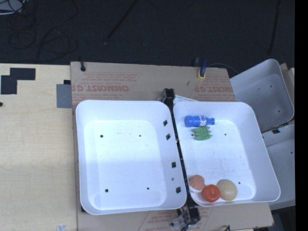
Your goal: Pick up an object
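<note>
Far left: pale wooden bench with dark grey patches near the upper left. A cardboard sheet lies under both bins, printed lettering visible along its top strip.

Left bin: white, shallow, rounded corners, a few small dark holes in the floor. Its right rim runs hard against the right bin's left rim along the frame's centre, with small dark clips down that seam.

Right bin: five things, all lying close to a wall.
- Blue bottle on its side near the top wall, white cap pointing right.
- Green toy just below the bottle, nearly touching it.
- Pink shell in the lower left corner, close to the seam.
- Red ball touching or just beside the shell, tight to the bottom rim.
- Tan ball right of the red ball, touching it, also near the bottom rim.

The middle of the right bin's floor is open between the upper pair and the lower cluster. The lower three are crowded together against the rim, with free room only above them.

Upper right: a tilted white panel beyond the bin's corner.

Gripper: its state cannot be told from this view.
</note>
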Tool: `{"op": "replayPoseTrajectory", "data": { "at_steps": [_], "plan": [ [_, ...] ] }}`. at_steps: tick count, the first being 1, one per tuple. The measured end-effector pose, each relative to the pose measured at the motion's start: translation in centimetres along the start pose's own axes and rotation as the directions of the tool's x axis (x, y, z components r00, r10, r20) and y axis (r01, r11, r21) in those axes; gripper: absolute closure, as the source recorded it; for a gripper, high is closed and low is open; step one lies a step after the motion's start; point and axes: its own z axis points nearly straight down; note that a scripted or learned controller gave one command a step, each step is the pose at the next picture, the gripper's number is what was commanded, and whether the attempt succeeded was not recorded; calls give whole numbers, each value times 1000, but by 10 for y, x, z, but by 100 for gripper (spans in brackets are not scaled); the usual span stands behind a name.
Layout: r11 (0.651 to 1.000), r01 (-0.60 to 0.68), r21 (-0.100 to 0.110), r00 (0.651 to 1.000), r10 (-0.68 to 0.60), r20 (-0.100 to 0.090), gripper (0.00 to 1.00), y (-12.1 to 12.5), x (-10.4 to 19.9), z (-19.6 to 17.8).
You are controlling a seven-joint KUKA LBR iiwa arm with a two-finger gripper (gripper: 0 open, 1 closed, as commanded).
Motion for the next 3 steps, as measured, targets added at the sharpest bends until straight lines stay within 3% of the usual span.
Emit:
{"op": "replayPoseTrajectory", "data": {
  "at_steps": [1,2,3],
  "plan": [
    [1000,-7,-1,1000,7,1,0,-1,-10,22],
    [1000,-3,-4,1000,3,2,0,-1,-10,9],
    [1000,-5,-2,1000,5,1,0,-1,-10,19]
  ]
}}
